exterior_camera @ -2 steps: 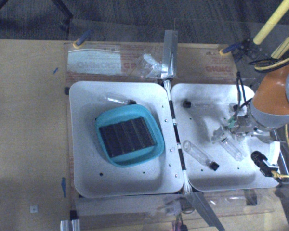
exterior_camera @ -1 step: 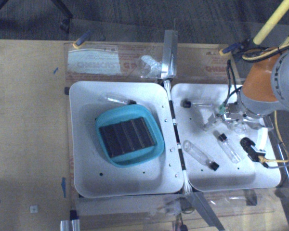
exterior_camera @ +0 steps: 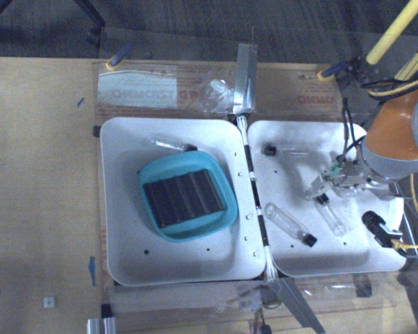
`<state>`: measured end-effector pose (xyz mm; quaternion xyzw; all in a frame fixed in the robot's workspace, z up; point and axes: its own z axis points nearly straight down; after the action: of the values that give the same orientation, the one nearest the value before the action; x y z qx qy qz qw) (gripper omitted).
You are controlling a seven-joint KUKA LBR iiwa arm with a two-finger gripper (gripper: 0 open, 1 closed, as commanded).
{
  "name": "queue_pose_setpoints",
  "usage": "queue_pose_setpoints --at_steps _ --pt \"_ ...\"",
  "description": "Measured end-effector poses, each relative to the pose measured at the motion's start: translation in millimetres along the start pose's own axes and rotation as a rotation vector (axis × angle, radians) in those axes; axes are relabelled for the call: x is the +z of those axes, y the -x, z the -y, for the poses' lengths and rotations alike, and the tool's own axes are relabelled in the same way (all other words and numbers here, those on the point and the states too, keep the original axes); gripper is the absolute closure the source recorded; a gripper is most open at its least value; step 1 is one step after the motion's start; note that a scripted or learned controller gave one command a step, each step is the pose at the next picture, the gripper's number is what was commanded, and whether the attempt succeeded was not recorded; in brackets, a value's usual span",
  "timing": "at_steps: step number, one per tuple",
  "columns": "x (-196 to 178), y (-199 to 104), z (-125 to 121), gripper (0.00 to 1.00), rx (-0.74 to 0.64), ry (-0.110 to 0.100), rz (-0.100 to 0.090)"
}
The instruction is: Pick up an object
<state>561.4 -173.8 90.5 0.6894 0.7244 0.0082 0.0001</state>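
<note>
Several clear tubes lie in the right bin [exterior_camera: 292, 256], and the tool [exterior_camera: 340, 176] hangs low over the ones nearest the arm [exterior_camera: 397, 134], so the step in hand looks like the approach or descent for a grasp. The tool is a blur of metal and wire here; I cannot tell whether it is spread, pressed together or pinching anything, and nothing can be seen gripped in it.

The likeliest target is the short clear tube [exterior_camera: 331, 216] just below the tool and toward the front of the bin. Its long axis runs on a slant, from its dark tip close under the tool down and away toward the front right.

A second tube with a black cap [exterior_camera: 290, 225] lies further out, to the left of the tool and nearer the front; it slants the same way, cap end pointing front right. A third (fainter, hard to read) lies behind and left of the tool, near a small black cap [exterior_camera: 269, 149].

The next move, as I judge it, calls for setting the tool across the short tube's long axis, not along it, since a round tube would roll away otherwise. Far left of the tool, the left bin [exterior_camera: 118, 207] holds a blue tray [exterior_camera: 188, 195].
</note>
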Motion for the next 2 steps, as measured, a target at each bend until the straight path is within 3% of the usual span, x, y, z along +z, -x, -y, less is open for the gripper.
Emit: queue_pose_setpoints --at_steps 1,2 --pt "2.3 -35.9 -3.2 0.00 -0.017 -0.005 0.010" --pt "-0.5 3.9 -13.8 0.00 0.025 -0.009 -0.003"
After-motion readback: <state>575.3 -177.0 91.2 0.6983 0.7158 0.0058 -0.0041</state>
